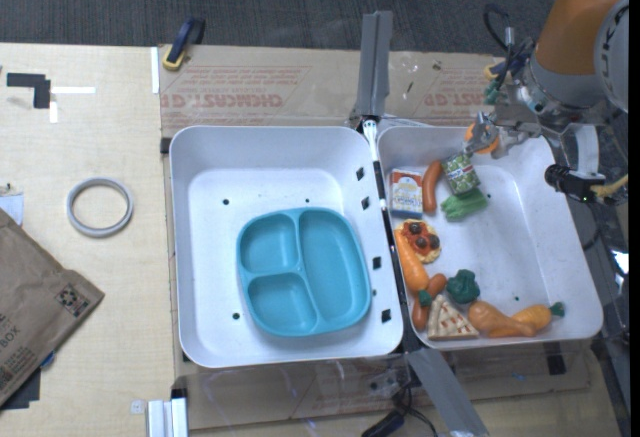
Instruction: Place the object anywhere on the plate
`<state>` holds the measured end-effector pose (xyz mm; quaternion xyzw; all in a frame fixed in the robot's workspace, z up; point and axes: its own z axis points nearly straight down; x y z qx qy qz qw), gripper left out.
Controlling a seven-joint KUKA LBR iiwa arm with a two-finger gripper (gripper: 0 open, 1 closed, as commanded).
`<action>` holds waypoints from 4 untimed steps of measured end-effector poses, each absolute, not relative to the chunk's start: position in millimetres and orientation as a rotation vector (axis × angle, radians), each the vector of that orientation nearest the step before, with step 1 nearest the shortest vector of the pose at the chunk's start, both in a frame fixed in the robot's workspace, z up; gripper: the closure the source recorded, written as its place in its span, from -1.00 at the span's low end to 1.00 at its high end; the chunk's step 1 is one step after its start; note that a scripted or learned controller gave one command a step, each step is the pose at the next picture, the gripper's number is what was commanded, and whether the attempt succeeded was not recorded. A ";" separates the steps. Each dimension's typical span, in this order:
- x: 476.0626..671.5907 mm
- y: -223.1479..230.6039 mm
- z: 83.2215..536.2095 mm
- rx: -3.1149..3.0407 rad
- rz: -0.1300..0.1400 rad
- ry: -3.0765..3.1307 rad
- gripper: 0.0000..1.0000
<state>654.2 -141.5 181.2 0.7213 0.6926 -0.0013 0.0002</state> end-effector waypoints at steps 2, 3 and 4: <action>577.0 -0.6 191.0 2.075 -0.004 2.361 1.00; 523.5 108.7 232.0 2.155 -0.005 2.288 1.00; 523.6 108.2 231.9 2.156 -0.005 2.287 -1.00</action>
